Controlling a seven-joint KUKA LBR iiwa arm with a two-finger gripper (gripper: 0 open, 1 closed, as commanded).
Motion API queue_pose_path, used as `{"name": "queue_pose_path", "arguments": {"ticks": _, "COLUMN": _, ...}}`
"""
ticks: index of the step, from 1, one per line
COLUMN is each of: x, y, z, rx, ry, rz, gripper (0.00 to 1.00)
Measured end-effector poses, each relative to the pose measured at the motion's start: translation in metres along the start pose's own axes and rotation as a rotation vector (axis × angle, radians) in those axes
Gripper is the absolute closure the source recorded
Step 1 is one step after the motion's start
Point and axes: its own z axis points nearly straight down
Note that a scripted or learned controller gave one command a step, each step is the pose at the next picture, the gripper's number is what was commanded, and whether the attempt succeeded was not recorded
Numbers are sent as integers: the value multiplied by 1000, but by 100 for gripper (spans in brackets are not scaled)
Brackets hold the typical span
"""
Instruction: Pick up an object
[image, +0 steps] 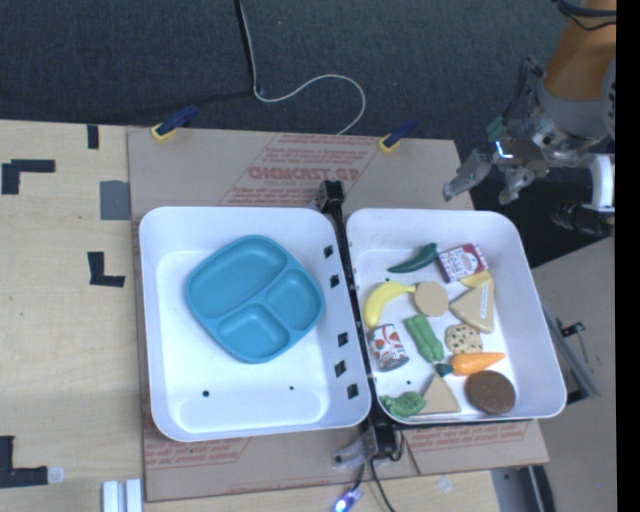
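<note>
Camera view looks down on two shallow white plastic bins; the right bin (535, 300) holds the toy food, with a brown round cookie (491, 392) and orange plastic carrot (474, 362) nearest, then a yellow plastic banana (384, 299). I would pick the banana: it lies fairly apart, so come straight down across its narrow width. A blue divided plastic tray (255, 297) fills the left bin (160, 330). Farthest, the two-finger gripper (490, 180) hangs open over the cardboard-topped bench (290, 170), holding nothing.

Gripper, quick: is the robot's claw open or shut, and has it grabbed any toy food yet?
Gripper: open, holding nothing, up above the far edge of the right bin.
</note>
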Motion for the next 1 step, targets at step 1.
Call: {"name": "queue_pose_path", "arguments": {"ticks": 1, "x": 21, "y": -57, "z": -13, "rx": 2, "ry": 2, "rz": 0, "gripper": 0}}
